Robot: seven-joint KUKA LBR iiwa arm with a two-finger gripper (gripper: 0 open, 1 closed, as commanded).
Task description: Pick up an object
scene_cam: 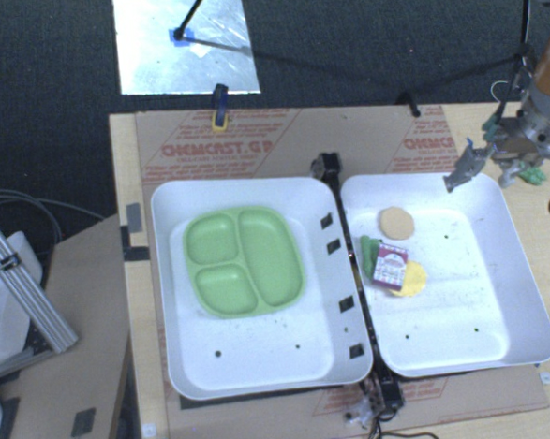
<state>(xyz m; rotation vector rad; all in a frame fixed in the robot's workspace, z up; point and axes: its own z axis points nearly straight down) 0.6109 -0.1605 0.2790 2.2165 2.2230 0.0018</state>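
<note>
In the right bin (pixel 509 338) a small cluster of objects lies near the left wall. A round tan disc (pixel 396 222) sits at the top, and just below it is a pink and white box (pixel 389 265). A yellow piece (pixel 413 278) pokes out to the box's right and a green piece (pixel 367 251) to its left. My gripper (pixel 485 173) hangs over the bin's far right corner, well to the right of the cluster. It is open, with nothing between its fingers.
The left bin (pixel 182 361) holds a light green divided plate (pixel 243 260). A black hinge strip (pixel 345 256) runs between the two bins. Most of the right bin's floor to the right of the cluster is bare.
</note>
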